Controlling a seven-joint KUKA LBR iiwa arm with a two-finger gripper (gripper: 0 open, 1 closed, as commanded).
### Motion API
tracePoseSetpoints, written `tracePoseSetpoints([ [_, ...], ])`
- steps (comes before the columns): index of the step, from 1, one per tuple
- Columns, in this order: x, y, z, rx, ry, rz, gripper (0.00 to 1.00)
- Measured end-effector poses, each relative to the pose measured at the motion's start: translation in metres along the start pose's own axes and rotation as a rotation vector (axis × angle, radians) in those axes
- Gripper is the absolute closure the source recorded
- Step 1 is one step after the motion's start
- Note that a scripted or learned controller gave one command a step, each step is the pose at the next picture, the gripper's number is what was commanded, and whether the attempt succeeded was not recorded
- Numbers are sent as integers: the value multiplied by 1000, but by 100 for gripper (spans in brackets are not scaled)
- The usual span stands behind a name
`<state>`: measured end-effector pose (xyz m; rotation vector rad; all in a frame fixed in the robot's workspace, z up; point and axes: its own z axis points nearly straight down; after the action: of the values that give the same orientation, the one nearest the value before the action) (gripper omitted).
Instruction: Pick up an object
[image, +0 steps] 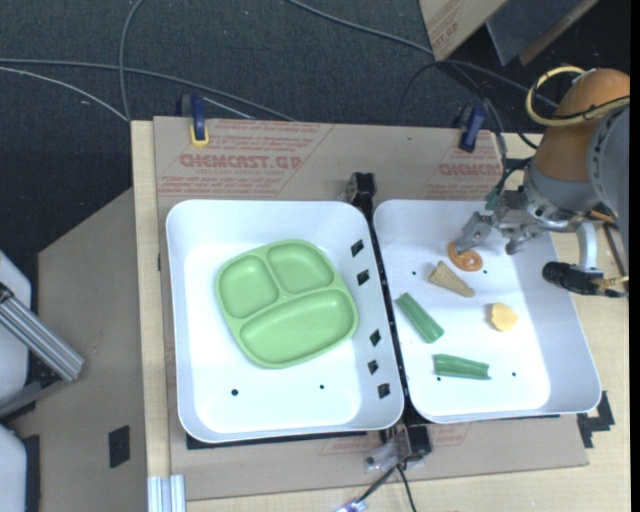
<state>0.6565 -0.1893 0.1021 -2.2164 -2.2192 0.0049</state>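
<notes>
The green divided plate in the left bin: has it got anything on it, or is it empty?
Empty. The green plate lies flat in the left bin, and all three of its compartments show only bare green.

The arm (590, 130) is cut off by the right edge, so its upper links are out of sight. The claw (480, 238) is small and partly blurred; whether its tips are apart or together cannot be told, and it covers part of the orange ring (465, 260) beneath it, so contact between them is unclear. The brown cardboard piece (460, 20) is cropped by the top edge. At the left edge a grey metal rail (35, 335) and a white shape are cut off. The desk (300, 140) bears red lettering, partly hidden by the left bin (190, 300)
</notes>
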Motion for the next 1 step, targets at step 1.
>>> tracePoseSetpoints([
  [1,0,2,-16,-7,-1,-1,100],
])
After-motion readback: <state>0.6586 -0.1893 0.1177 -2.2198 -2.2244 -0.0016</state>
